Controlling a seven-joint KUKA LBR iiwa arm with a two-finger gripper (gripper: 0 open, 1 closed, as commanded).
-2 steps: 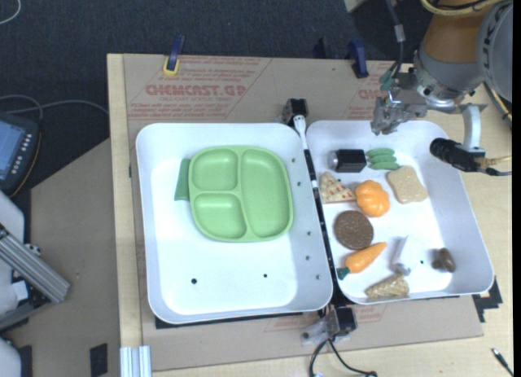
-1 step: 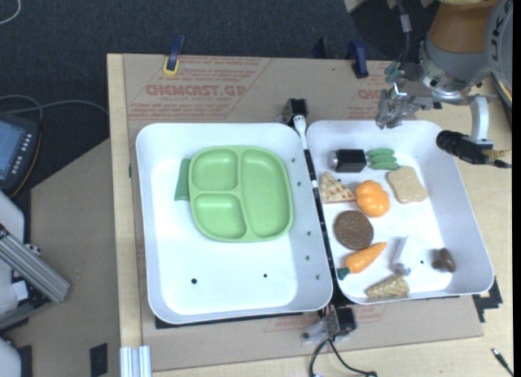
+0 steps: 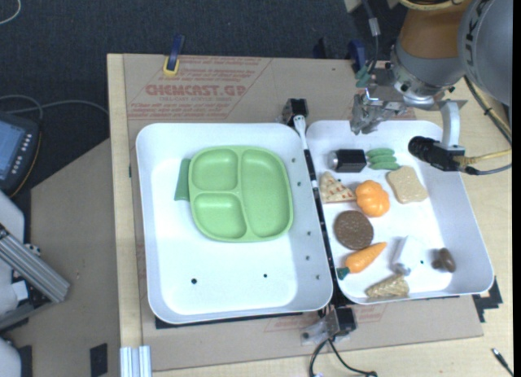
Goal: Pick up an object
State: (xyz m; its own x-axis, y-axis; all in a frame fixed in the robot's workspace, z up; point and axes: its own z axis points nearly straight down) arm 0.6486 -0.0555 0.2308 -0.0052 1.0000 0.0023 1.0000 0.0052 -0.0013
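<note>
We count nine candidate objects scattered in the right bin (image 3: 476, 229), none yet chosen: a black block (image 3: 349, 160), a green pod-like piece (image 3: 380, 156), a beige slice of toy bread (image 3: 405, 185), a waffle-patterned wedge (image 3: 334, 190), a small orange pumpkin (image 3: 372, 197), a brown round cookie (image 3: 354, 229), a carrot (image 3: 364, 257), a silvery stick-shaped item (image 3: 399, 252), a dark brown lump (image 3: 444, 260) and, making it ten, a tan crumbly wedge (image 3: 387, 287) by the near rim. They lie loose and mostly apart, which we judge leaves room for fingers to close round one; the wedge and pumpkin sit close together, so those look harder. The gripper (image 3: 368, 115) hangs over the far rim of that bin, above and just beyond the black block, with nothing between its fingers; the blur there keeps us from telling whether the jaws are spread or pressed together. In the left bin (image 3: 159, 269) lies one green divided plate (image 3: 241, 193) with three compartments, resting on a darker green flat piece (image 3: 181, 180) that peeks out at its left. Both bins sit on a brown board (image 3: 203, 82).
</note>
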